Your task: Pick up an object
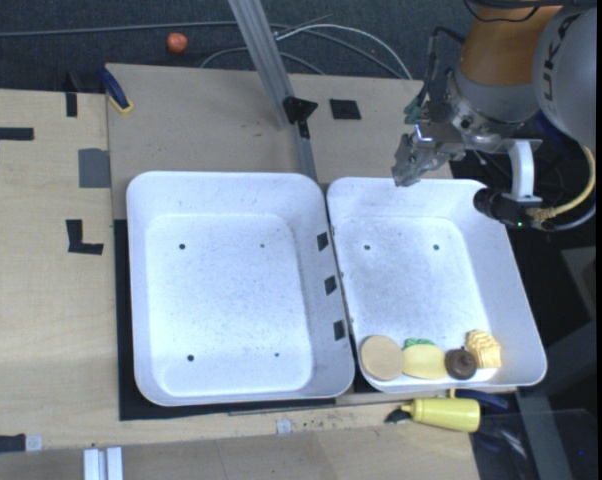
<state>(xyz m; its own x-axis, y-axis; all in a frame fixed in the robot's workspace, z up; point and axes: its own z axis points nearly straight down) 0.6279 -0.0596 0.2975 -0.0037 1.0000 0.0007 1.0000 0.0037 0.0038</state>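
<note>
Along the near edge of the right bin (501,268) lies a row of small objects: a tan round disc (381,357), a green piece (417,344), a yellow lump (422,362), a dark brown ring (461,365) and a yellow ridged piece (483,349). My gripper (411,171) hangs above the far rim of the right bin, well away from that row, with nothing visibly between its fingers. I cannot make out how the fingers stand.
The left bin (141,268) sits beside the right one. A yellow-handled tool (443,412) lies on the bench just in front of the right bin. A metal pole (264,53) slants across the back. A small orange ball (177,41) rests at the far edge.
</note>
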